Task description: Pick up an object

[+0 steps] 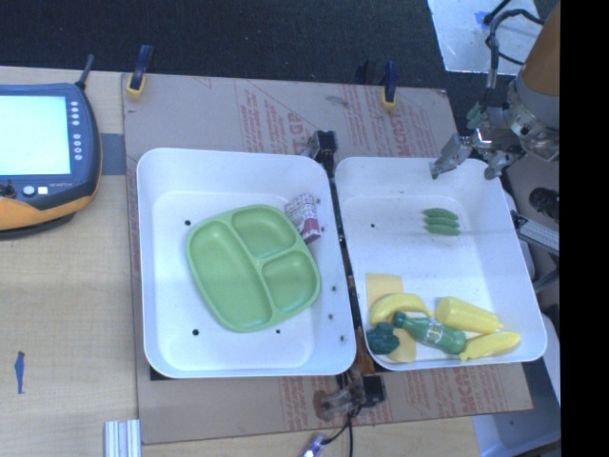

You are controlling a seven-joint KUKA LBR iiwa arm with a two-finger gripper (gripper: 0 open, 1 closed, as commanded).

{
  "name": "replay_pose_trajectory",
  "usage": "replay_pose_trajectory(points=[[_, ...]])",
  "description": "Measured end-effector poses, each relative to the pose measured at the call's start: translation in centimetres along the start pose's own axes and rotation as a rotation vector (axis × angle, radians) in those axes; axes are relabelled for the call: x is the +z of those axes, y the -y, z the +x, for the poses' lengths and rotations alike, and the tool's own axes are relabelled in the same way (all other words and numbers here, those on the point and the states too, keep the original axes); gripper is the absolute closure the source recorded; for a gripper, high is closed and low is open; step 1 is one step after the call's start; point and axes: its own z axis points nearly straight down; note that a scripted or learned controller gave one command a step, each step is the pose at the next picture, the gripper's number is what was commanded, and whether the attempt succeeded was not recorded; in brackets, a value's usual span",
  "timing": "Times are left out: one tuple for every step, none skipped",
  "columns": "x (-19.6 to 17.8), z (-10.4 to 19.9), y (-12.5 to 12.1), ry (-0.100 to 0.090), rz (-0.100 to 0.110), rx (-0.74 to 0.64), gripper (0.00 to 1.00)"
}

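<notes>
Hovering gripper over right bin back rim, fingers spread, gripping nothing. Probably lining up on nearby green pea pod, isolated for clean access

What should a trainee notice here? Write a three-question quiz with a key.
1. True or false: the green tray lies in the left bin.
2. Which thing lies nearest the gripper? A) pea pods B) green bottle C) small can
3. Fill in: the banana lies in the ___ bin.

Key
1. True
2. A
3. right; it sits at the near end of the right bin, beside the bottle.
</notes>
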Motion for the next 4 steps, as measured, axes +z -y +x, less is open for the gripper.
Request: replay_pose_trajectory(points=[[6.9, -4.0, 0.6, 0.002, 0.005, 0.0, 0.0], [9.0, -3.1, -0.3, 0.001, 0.006, -0.001, 0.0], [0.0, -0.2, -0.9, 0.001, 0.0, 0.0, 0.0], [14.6, -4.5, 5.9, 0.001, 0.005, 0.0, 0.0]])
